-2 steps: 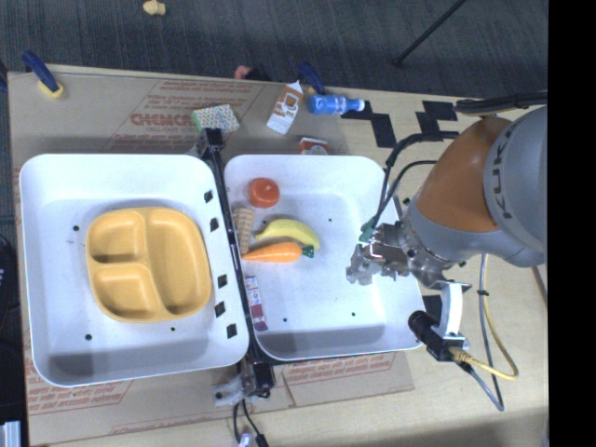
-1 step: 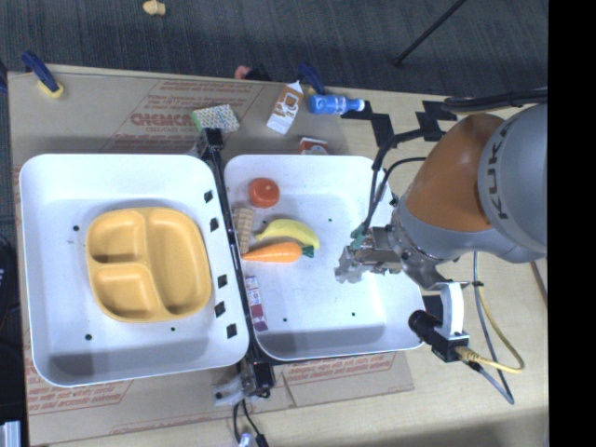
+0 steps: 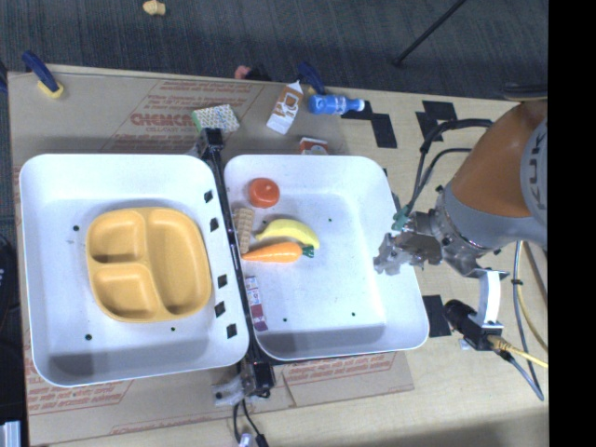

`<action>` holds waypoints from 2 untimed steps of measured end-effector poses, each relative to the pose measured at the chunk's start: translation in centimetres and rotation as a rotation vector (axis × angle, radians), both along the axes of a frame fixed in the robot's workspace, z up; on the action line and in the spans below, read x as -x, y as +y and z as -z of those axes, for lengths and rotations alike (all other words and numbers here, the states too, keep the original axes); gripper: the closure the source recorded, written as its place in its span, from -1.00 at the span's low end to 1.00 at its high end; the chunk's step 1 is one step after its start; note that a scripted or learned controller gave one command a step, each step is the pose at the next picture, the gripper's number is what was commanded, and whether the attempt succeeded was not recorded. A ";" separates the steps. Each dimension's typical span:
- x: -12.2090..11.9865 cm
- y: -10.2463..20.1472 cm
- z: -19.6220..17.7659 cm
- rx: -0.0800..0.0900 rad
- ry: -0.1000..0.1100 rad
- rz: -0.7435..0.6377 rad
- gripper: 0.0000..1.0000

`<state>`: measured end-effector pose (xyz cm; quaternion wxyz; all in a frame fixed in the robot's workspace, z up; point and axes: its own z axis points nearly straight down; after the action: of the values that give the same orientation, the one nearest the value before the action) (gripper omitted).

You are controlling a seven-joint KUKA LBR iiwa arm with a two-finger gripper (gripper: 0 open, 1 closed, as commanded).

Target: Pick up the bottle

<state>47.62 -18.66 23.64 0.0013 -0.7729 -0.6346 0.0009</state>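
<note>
Gripper [image 3: 393, 255] poised at the right bin's [image 3: 372, 329] right wall, nothing visibly held, finger spread impossible to tell.

Largest first: left bin [image 3: 47, 343] carrying a yellow divided plate [image 3: 147, 263]; right bin holding a banana [image 3: 291, 232], a carrot [image 3: 273, 252] and a small tomato [image 3: 264, 192]. Outside both bins, on the bench beyond the right bin's far edge, lying on its side: small blue bottle [image 3: 328, 105], well apart from the gripper. Probably light, stiff plastic, smooth and prone to rolling; best pinched across the middle of the body, fingers straddling its width, not at the narrow cap end.
</note>
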 end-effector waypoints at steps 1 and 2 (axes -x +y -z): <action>0.0 1.8 5.1 -0.001 0.002 -0.058 1.00; 0.0 -0.5 4.6 0.000 0.000 0.181 1.00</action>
<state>47.60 -19.16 19.03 0.0013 -0.8271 -0.5620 0.0009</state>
